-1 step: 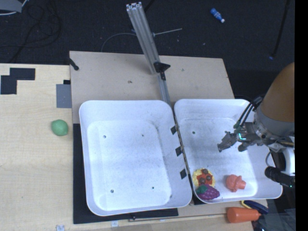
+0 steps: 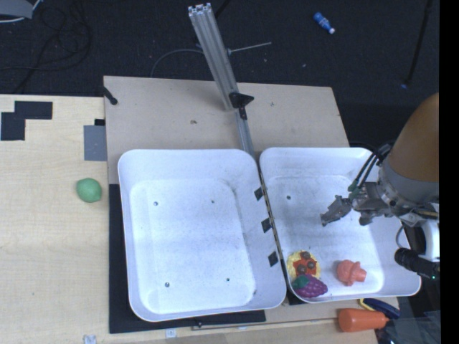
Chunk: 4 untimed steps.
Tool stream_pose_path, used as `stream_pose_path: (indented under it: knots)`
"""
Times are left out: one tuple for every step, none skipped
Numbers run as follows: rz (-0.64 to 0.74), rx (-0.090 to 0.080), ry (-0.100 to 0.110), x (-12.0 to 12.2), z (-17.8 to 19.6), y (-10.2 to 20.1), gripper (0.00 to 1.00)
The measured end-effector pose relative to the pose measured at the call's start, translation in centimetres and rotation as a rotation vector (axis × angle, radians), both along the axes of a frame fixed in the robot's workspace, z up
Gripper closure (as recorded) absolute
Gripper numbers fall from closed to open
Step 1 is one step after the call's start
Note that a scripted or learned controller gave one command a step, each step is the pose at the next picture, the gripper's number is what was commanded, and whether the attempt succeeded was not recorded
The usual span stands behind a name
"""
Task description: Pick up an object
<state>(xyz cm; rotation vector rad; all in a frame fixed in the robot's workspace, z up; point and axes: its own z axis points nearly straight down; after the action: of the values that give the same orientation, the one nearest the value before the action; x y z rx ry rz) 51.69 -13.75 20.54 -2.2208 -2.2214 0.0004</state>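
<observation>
Orange toy [image 2: 351, 271] lies below fingers [image 2: 348, 214], apart; fingers spread, holding nothing.

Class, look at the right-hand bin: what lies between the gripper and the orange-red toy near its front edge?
Nothing. In the camera view, bare white floor of the right bin separates the gripper from the orange-red toy.

Tool [image 2: 348, 213] above right bin [image 2: 315, 165] (toys near front).

Right bin [image 2: 315, 165]: floor bare across the back and middle.
Front edge: yellow toy [image 2: 303, 264], purple toy [image 2: 310, 287], orange toy [image 2: 350, 271] crowd it.
Left bin [image 2: 143, 165]: open throughout.
</observation>
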Motion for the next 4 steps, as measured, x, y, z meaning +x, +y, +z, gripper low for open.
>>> stream_pose_path:
  knots:
    - [0.0,0.001,0.005,0.6,-5.9,-0.3,0.0]
    - [0.0,0.001,0.004,0.4,-11.2,-0.3,0.0]
    - [-0.002,0.0,0.0,0.5,-10.0,-0.4,1.0]
    - [0.0,-0.001,-0.005,0.3,-4.0,0.0,1.0]
